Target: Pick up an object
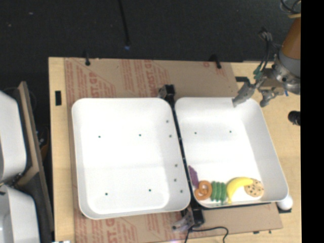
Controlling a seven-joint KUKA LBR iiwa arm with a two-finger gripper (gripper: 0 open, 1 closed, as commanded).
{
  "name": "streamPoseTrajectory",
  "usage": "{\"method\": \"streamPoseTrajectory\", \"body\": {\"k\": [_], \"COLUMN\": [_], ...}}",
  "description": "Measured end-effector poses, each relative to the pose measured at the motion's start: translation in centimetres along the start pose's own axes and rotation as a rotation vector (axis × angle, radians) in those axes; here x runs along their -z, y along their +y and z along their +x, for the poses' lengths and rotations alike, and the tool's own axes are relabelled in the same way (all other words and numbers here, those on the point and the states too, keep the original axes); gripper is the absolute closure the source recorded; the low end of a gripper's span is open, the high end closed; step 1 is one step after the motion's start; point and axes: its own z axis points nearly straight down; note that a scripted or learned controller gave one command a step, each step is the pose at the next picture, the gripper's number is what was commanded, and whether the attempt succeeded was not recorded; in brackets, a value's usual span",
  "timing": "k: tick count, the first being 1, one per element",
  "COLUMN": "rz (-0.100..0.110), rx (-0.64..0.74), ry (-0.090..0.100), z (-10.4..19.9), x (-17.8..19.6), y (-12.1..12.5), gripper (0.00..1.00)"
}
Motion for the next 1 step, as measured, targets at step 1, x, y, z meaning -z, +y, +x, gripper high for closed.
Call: {"method": "streamPoseTrajectory", "body": {"k": [1], "rz": [0.004], "rx": [0.001], "ry": [0.001], "z": [0.62], "x": [-5.62], "y": [0.63], "gripper": [0.0]}}
